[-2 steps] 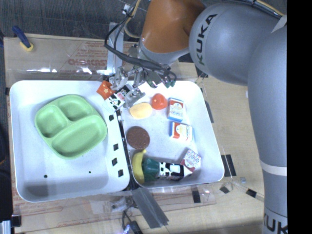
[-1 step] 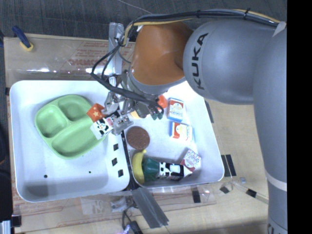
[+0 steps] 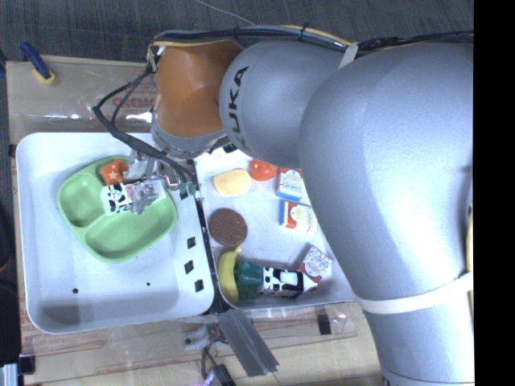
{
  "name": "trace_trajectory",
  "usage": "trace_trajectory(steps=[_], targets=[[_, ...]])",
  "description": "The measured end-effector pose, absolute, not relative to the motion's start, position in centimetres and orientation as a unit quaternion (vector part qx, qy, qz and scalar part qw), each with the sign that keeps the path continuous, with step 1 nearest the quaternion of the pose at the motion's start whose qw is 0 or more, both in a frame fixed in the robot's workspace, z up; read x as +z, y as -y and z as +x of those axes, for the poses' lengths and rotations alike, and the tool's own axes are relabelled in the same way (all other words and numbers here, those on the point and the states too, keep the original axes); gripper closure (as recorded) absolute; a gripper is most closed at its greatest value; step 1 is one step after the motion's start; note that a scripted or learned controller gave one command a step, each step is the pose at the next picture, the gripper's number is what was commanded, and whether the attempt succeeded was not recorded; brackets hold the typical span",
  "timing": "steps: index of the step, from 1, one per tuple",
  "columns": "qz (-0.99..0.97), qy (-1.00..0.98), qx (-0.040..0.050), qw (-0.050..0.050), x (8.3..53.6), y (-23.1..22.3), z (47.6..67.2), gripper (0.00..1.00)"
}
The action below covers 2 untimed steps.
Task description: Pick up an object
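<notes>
Because the arm comes in from the right of the frame and bends down over the left bin, its grey body covers much of the right bin.

Gripper: the gripper [image 3: 138, 185] hangs low at centre left of the frame, over the green divided plate [image 3: 121, 232], with dark cables running down to it.

Jaws: the metal parts are small and blurred against the plate, so I cannot tell whether they are released or clenched, or whether they grasp anything.

Task's thing: the black-and-white cow-patterned object [image 3: 117, 199] lies on the plate's upper part, touching or just beside the gripper; I judge this is the thing aimed at, because the tool is right above it.

Neighbour: an orange-red toy [image 3: 111, 170] sits at the plate's upper rim, close behind the cow-patterned piece, so it could be hit.

Left bin: the left bin [image 3: 48, 296] holds the plate near its upper half.

Right bin: the right bin [image 3: 265, 215] keeps loose items apart from each other: a yellow block [image 3: 232, 182], a brown disc [image 3: 228, 227], small cartons [image 3: 290, 185] and a banana [image 3: 227, 273] at the lower edge.

Stage: I judge the pick is at the reach or grasp step, not yet lifted.
</notes>
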<state>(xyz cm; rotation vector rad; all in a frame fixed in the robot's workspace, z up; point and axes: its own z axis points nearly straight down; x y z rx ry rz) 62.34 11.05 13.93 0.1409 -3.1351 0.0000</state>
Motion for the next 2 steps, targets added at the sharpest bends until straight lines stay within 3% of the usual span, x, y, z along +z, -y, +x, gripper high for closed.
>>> trace_trajectory(steps=[1,2], targets=[[-0.111,0.994,-0.0006,-0.001,14.2,-19.4,61.2,1.0],[-0.247,0.969,-0.0001,-0.001,19.0,-21.8,57.8,1.0]])
